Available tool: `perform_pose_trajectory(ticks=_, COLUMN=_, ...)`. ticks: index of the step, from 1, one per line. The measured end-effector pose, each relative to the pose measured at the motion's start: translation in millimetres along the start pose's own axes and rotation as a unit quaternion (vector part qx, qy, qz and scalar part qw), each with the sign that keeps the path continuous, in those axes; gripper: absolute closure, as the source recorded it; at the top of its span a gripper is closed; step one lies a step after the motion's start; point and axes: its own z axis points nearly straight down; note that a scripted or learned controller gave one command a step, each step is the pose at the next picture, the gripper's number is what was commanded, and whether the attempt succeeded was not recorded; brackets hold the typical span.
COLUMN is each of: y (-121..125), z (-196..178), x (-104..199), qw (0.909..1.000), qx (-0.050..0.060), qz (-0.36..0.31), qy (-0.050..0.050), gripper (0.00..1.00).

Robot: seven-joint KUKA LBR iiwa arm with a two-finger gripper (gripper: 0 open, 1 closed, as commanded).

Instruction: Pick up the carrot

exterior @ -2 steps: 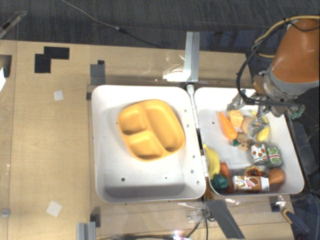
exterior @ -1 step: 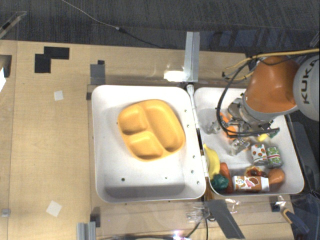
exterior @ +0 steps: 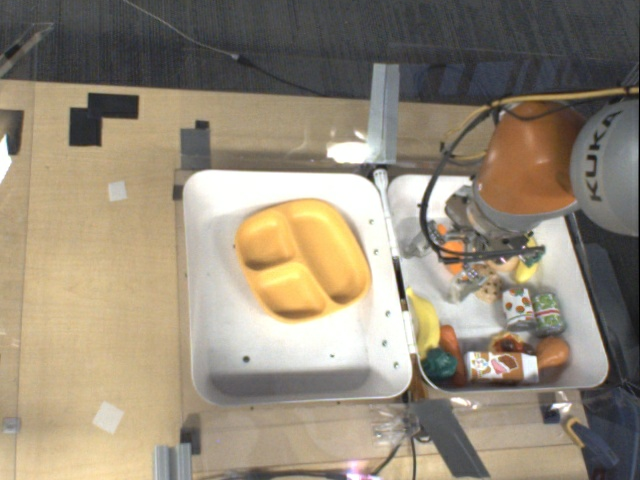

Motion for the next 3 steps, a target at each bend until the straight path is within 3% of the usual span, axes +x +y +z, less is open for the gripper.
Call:
perform_pose_trajectory(ticks=1, y=-5, z=0, x=-6, qw=0.9950, qx=0.000, qz=-0.100, qy=0.000, gripper=0.00)
perform_pose_trajectory(ticks=2, y=-6, z=-14, x=-10, qw=0.9951, qx=0.004, qz=-0.099, qy=-0.004, gripper=1.00)
perform_pose_trajectory(ticks=3, y=1, z=-101, x=-17, qw=0.9999, qx=0.001, qz=-0.016, qy=-0.001, gripper=1.00)
